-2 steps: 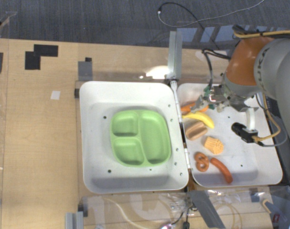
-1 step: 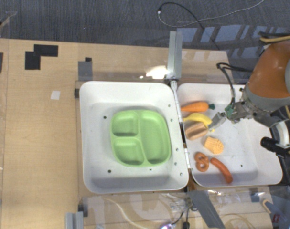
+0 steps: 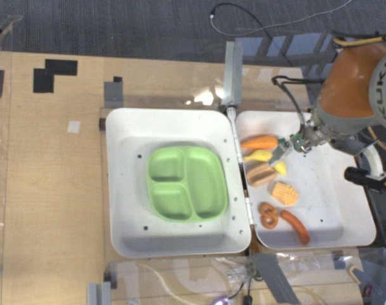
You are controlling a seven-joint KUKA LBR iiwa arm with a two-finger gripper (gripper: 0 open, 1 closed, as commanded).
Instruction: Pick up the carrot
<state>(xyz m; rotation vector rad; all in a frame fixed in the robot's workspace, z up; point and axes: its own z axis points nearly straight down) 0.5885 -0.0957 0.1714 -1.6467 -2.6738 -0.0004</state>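
Observation:
The carrot [image 3: 259,143], orange and tapered, lies near the far left corner of the right bin [image 3: 336,189]. My gripper [image 3: 283,149] reaches in from the right and hovers just right of the carrot's tip, low over the food pile. Nothing shows between its fingers.
Below the carrot lie a yellow piece [image 3: 262,155], a hot dog bun [image 3: 261,174], a corn-like yellow piece [image 3: 285,194], a pretzel [image 3: 268,215] and a sausage [image 3: 295,226]. The left bin [image 3: 126,170] holds a green divided plate [image 3: 187,183]. A black cable [image 3: 288,84] loops above the arm.

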